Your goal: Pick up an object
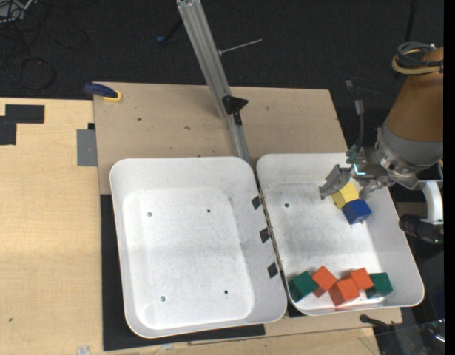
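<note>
My gripper hangs over the upper right part of the right bin, open, its grey fingers spread apart. A yellow block sits just below, between the fingertips, and seems to rest on the bin floor. A blue block touches the yellow block's lower right side. Along the bin's near edge lie several more blocks: a green one, orange ones and another green one.
The left bin stands beside the right one, joined by black clips. A slanted aluminium bar rises behind the bins. A blue clamp lies at the bench's far left corner.
</note>
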You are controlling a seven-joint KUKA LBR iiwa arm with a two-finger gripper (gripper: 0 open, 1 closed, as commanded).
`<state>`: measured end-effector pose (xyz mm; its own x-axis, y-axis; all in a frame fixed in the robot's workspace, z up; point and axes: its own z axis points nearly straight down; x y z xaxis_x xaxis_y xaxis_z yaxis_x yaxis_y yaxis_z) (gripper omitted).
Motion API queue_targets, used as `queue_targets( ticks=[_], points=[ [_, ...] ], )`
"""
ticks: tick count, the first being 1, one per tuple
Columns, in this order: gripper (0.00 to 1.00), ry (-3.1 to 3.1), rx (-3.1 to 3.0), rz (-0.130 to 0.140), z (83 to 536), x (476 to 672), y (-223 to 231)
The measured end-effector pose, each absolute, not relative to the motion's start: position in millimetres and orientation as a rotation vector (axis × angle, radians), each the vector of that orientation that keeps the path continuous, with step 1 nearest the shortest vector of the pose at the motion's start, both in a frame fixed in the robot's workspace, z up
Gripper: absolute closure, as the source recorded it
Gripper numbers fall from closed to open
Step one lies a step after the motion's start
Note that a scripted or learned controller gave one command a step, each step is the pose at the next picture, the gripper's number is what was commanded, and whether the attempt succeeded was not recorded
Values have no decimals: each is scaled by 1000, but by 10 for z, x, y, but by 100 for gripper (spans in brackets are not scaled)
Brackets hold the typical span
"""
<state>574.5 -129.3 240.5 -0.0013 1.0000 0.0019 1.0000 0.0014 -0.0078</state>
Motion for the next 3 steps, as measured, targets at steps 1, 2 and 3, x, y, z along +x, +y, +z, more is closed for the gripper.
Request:
queue_targets(
  ticks=[1,2,3],
  points=[
    [0,-2218,-2221,2,2428,5752,-1303],
    [0,-2215,-2218,7,1941,5811,-1244],
    [0,-2214,-2217,9,1378,5738,-1323]
  ],
)
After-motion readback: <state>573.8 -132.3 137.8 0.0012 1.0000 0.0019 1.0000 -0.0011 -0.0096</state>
